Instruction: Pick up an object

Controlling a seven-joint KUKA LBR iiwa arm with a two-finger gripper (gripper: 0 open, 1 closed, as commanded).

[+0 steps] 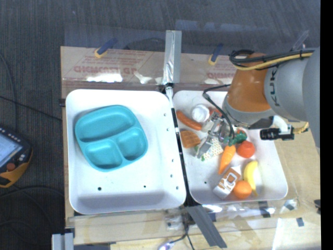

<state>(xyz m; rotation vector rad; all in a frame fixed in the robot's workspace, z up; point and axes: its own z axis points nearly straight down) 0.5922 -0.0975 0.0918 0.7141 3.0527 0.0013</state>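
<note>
orange carrot [225,159] upright-slanted, tip toward lower left, pincer [212,135] just beside

This looks like a robot lab: a big robot arm [283,87] reaches over two white bins [125,191] of toy food [229,158].

A cardboard-covered bench [83,66] carries two shallow white bins directly on it. The left bin [125,191] sits touching the right bin [276,176], their rims meeting along the middle. A silver taped strip [171,56] lies just behind that seam.
</note>
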